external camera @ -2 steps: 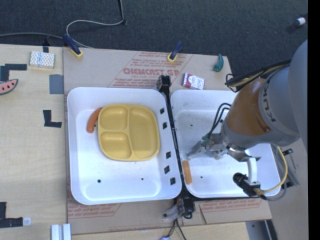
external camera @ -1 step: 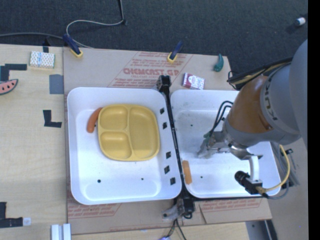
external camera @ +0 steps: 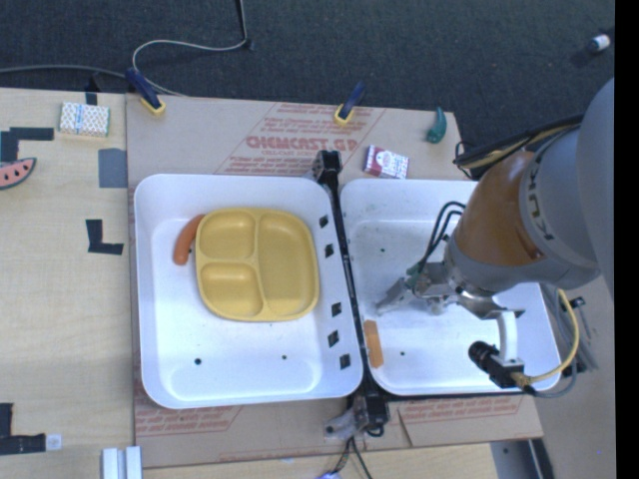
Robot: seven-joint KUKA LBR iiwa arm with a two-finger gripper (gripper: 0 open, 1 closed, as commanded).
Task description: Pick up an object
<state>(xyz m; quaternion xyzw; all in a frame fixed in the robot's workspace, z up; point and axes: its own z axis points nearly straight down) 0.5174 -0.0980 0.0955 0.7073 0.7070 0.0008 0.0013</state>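
Two shallow white plastic bins side by side. Left bin (external camera: 170,367): yellow divided plate (external camera: 257,263), orange sausage-shaped piece (external camera: 184,239) touching its left edge. Right bin (external camera: 419,372): grey arm's two-finger gripper (external camera: 387,297), whether parted or closed I cannot tell. Small orange stick (external camera: 372,341) lies just below-left of it, long axis along the bin's left wall. Likeliest target.

Pale wood bench (external camera: 60,267) under a brown cardboard sheet (external camera: 290,143) with red print (clamped along its far edge), dark grey carpet (external camera: 349,28) beyond, a thin cable (external camera: 195,43) trailing across it.
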